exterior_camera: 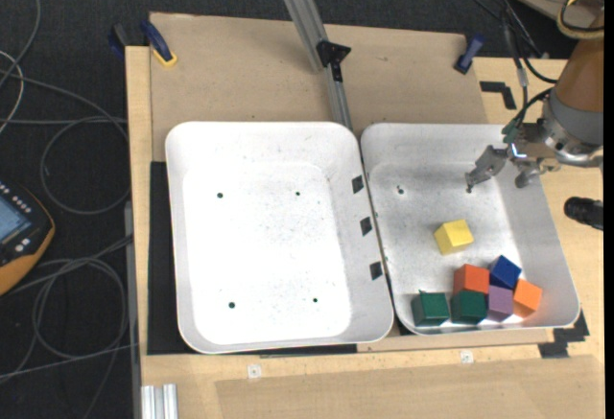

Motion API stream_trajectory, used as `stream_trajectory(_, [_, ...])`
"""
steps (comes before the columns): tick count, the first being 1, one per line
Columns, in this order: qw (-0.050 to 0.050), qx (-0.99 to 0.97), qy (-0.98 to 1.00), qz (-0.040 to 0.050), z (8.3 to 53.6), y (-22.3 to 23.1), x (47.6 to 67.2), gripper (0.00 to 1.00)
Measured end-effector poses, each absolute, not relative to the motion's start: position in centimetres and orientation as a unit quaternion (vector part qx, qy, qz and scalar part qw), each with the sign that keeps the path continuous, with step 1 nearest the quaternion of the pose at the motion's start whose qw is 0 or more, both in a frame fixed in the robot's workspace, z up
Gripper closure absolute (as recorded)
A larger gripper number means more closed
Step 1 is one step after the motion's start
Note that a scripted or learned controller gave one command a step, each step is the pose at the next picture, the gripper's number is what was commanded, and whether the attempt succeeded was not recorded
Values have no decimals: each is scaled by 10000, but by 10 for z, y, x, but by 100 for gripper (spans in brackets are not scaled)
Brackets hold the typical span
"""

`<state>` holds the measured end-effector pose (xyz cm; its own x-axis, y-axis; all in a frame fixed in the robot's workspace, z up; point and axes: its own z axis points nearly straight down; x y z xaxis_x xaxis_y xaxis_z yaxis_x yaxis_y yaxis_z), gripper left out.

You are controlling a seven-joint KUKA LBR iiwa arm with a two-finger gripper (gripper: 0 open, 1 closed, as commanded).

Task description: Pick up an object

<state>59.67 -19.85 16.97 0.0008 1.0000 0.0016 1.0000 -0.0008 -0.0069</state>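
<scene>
We see the gripper (496, 170) poised over the upper part of the right bin (408, 158), its two fingers spread apart with nothing between them. The arm (583, 91) comes in from the right edge of the frame, grey with its orange band above the wrist, and the fingers point down and to the left toward the bin floor.

The candidates for the pick all lie in that same bin. A yellow block (453, 235) sits alone near the middle, well apart from the others and below the gripper in the frame. We judge it the easiest target, since bare floor surrounds it on every side and the fingers could close on it without fouling a neighbour.

The rest crowd the bin's near right corner: a red block (470, 279), a blue block (506, 269), a purple block (501, 300), an orange block (527, 295) and two green blocks (449, 308), packed so closely that several touch. We suspect that cluster would be harder to grasp cleanly.

The left bin (192, 168) sits alongside, divided from the right by their meeting rims. No block is lifted yet; we take the pick as not begun.
</scene>
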Motion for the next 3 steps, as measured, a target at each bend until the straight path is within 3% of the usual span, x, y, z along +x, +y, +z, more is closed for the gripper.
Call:
stream_trajectory(1, [34,-7067,-7075,17,108,-195,601,0])
stream_trajectory(2, [-7,-7069,-7073,-10,124,-196,604,100])
stream_trajectory(3, [-42,-7066,-7076,-20,189,-199,608,100])
